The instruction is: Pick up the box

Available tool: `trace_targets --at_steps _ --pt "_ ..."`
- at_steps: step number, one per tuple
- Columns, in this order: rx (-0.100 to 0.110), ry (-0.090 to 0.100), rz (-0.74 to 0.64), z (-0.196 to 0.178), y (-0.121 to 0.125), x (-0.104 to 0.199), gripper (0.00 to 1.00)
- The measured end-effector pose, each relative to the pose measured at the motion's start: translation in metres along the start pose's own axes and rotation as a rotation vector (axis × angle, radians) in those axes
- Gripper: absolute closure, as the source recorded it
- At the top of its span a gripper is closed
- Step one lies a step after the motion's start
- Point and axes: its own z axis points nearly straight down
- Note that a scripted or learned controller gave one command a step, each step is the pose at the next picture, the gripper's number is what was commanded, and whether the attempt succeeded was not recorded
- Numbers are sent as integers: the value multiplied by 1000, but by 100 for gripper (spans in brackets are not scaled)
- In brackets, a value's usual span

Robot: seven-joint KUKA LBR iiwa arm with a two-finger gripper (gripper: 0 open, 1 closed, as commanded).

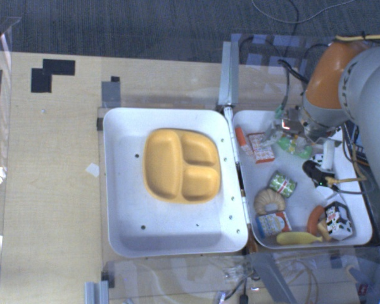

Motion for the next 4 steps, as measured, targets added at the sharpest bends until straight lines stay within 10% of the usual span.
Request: trace_targets --at_steps 1,2,3,4 --pt "-1 -2 -216 26 18 21 0" --pt "-11 2 -218 12 21 24 100" --pt "-11 2 -219 12 22 24 0" --pt "-23 1 -358 16 24 18 0"
